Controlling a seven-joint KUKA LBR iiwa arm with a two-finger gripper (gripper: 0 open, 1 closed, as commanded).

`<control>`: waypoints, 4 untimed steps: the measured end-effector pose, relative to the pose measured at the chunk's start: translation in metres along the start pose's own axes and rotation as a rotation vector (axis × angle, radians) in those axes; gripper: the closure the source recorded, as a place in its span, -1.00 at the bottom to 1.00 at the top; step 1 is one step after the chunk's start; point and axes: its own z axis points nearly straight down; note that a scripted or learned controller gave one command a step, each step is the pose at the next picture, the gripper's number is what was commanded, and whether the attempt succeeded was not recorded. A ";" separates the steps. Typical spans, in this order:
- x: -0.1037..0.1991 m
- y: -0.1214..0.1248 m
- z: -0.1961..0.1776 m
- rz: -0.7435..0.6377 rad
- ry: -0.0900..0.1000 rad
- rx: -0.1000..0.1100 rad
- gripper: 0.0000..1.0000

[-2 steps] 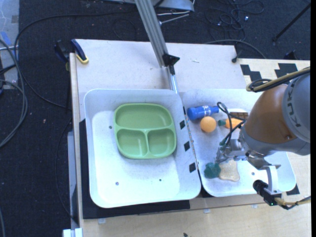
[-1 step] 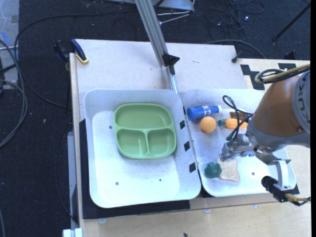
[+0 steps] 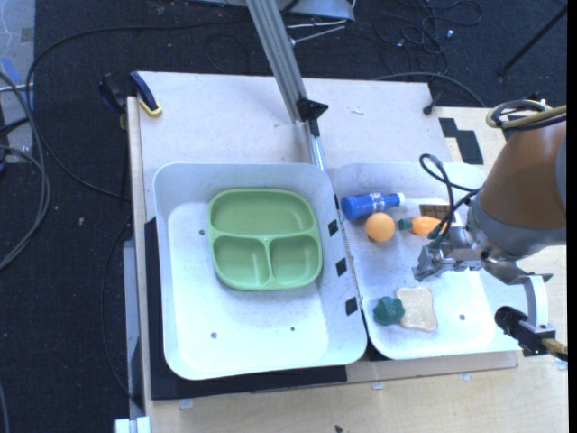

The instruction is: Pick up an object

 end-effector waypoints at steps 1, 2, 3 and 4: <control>0.054 0.028 -0.012 -0.005 0.003 0.002 1.00; 0.098 0.061 -0.006 -0.005 0.003 0.003 1.00; 0.144 0.099 -0.014 -0.004 0.003 0.002 1.00; 0.192 0.128 -0.029 -0.004 0.003 0.002 1.00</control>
